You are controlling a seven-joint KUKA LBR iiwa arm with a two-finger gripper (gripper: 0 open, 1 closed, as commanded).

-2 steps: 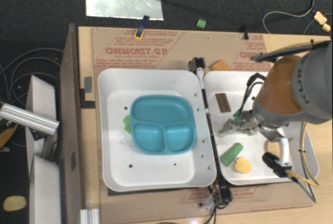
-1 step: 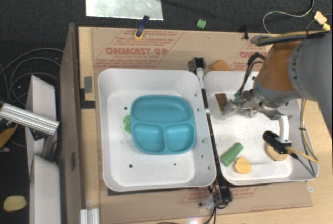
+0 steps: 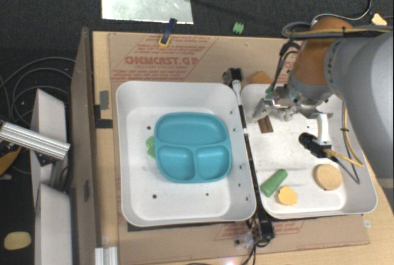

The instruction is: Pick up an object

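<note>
My gripper [image 3: 269,107] hangs low over the back left part of the right bin [image 3: 363,199], close to the divider between the two bins. A small brown block [image 3: 265,125] lies on the bin floor just in front of the gripper, apart from it. Nearer the front of this bin lie a green cylinder [image 3: 273,182], a small yellow round piece [image 3: 287,197] and a tan disc [image 3: 328,176]. A tan piece [image 3: 260,77] pokes up at the bin's back left corner.
The left bin [image 3: 132,153] holds a blue divided plate [image 3: 192,146] with a green piece [image 3: 150,146] tucked under its left edge. The grey arm with its orange band [image 3: 311,61] covers the back right of the right bin.
</note>
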